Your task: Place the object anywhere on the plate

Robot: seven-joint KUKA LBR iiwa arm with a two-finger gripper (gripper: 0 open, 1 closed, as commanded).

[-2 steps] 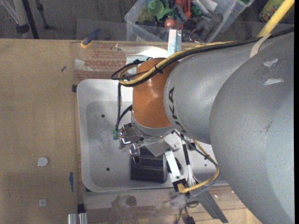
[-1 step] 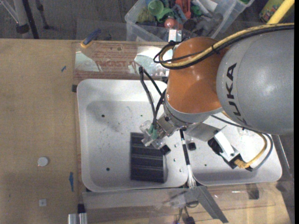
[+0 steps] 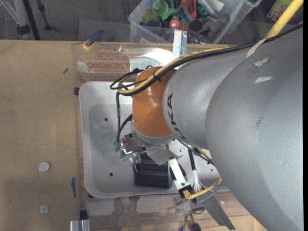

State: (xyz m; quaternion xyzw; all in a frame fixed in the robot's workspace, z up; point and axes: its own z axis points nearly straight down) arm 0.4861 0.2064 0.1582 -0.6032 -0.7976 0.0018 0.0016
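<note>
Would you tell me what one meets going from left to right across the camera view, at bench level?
round disc → white bin → orange band → grey arm

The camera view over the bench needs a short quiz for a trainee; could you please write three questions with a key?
1. True or false: the arm's orange band hangs above the white bin.
2. What stands at the top of the view? A) a clear tub of colourful toys; B) a stack of plates; C) a laptop.
3. Fill the gap: the small grey disc lies on the wooden bench, ___ the white bin (inside or outside).

Key: 1 true; 2 A; 3 outside.
</note>
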